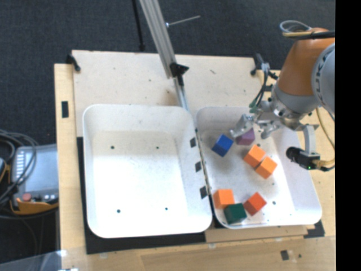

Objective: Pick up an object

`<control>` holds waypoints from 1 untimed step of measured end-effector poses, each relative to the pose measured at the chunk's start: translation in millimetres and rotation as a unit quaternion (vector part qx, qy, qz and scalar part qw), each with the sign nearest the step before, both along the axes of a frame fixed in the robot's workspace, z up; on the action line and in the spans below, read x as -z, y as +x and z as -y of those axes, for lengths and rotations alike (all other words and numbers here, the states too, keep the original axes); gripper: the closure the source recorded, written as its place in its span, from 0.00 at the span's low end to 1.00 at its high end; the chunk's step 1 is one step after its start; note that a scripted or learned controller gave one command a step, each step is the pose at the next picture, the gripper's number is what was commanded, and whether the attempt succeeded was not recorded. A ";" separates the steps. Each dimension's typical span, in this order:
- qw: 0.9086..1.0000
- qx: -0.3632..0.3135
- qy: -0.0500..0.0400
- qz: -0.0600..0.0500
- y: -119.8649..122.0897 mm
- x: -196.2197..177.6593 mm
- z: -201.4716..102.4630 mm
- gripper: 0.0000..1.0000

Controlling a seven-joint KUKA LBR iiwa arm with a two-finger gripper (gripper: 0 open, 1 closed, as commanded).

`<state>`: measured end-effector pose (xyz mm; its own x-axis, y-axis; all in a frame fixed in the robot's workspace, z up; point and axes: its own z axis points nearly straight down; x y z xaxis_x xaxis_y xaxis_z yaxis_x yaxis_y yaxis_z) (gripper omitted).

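Gripper (252,127) low in right bin (293,205), upper centre-right of frame, seemingly over purple block (246,138); finger state unclear.

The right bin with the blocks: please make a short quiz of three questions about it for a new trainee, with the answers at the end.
1. True or false: the green block touches an orange block near the front wall of the right bin.
2. Which block lies nearest the gripper?
A. the blue block
B. the purple block
C. the red-orange block
3. Fill in: the two orange blocks in the middle of the bin lie ______ each other.

Key: 1 true; 2 B; 3 against.
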<state>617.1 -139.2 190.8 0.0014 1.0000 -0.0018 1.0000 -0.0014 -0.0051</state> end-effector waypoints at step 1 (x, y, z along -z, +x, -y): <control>1.000 0.001 0.000 0.001 4.9 44.6 5.8 0.00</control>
